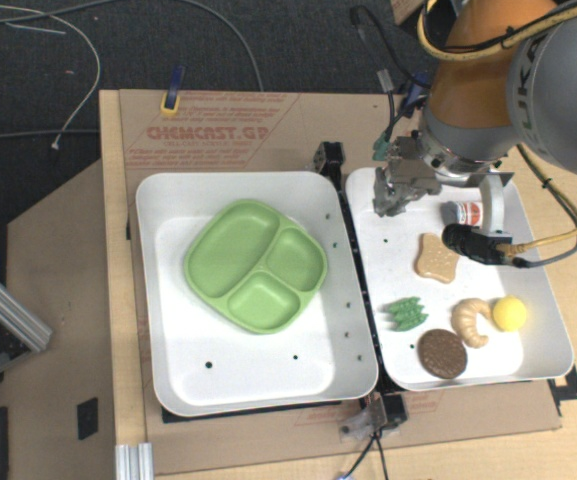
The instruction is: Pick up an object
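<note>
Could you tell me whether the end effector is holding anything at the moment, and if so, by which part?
It cannot be told: the end effector hangs over the right bin, with no object seen in it.

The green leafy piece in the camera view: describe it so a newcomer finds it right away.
Start at the right bin, the one holding the small food items, not the one with the green divided plate. Near its left side lies the green leafy piece, left of the croissant and above the round brown cookie. It is the only green item in that bin.
</note>
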`<move>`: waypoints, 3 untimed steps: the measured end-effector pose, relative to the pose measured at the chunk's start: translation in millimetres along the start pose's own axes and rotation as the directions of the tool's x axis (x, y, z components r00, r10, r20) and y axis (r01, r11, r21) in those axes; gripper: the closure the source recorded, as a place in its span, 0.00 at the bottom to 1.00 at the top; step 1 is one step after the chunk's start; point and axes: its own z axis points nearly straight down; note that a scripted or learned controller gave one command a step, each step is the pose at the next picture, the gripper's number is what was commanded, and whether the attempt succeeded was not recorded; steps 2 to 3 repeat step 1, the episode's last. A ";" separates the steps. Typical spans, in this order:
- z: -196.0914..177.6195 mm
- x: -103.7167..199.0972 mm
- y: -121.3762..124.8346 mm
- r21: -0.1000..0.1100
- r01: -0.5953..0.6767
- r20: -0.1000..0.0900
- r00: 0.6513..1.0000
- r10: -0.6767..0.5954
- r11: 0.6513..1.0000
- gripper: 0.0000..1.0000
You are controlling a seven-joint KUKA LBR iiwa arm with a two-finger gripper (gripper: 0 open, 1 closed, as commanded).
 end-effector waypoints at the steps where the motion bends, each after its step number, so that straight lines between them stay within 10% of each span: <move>1: 18.6 50.7 9.5 0.004 -0.001 0.000 1.000 0.001 1.000 1.00; 3: 18.6 50.7 9.5 0.004 -0.001 0.000 1.000 0.001 1.000 1.00</move>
